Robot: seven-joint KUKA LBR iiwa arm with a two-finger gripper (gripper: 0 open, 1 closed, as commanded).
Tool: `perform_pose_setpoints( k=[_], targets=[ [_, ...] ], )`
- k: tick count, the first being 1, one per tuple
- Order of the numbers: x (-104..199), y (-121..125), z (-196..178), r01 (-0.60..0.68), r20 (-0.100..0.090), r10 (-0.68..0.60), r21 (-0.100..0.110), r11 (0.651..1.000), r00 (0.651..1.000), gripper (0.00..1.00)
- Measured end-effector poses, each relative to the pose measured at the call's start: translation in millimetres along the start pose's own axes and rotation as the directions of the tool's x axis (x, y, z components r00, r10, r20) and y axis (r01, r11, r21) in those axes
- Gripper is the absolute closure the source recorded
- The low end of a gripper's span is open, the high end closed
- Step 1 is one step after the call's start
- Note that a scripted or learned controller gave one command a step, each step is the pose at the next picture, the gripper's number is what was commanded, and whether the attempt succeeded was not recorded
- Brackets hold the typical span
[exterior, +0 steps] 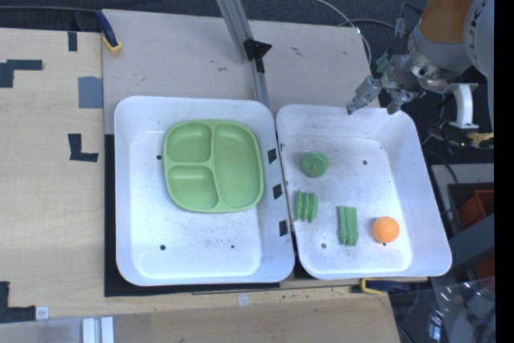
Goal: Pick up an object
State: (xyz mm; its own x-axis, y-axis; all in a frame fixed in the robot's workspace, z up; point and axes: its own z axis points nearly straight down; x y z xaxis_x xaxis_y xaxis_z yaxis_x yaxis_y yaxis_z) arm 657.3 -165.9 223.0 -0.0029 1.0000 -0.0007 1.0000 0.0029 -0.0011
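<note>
The right bin [401, 136] holds a round green piece [314, 165], a ribbed green piece [304, 206], a long green piece [347, 225] and an orange ball [385, 230]. My gripper [374, 99] hangs over the bin's far right corner, well away from all of them. Its two fingers stand apart with nothing between them. The grey arm with its orange band reaches in from the upper right.
The left bin [132, 197] bears a green divided plate [214, 165]. A slanted metal pole [233, 8] runs from the top down to the gap between the bins. Cables lie behind the right bin, and blue-and-yellow clamps grip the bench edges.
</note>
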Motion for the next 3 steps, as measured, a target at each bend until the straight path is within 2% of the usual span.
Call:
perform_pose_setpoints(
  k=[1,2,3],
  targets=[
    [0,0,0,-0.001,0.001,0.001,0.000,1.000,1.000,0.00],
    [2,6,55,0.000,-0.001,0.000,0.005,1.000,1.000,0.00],
    [8,-3,116,0.000,-0.001,0.000,0.007,1.000,1.000,0.00]
  ],
)
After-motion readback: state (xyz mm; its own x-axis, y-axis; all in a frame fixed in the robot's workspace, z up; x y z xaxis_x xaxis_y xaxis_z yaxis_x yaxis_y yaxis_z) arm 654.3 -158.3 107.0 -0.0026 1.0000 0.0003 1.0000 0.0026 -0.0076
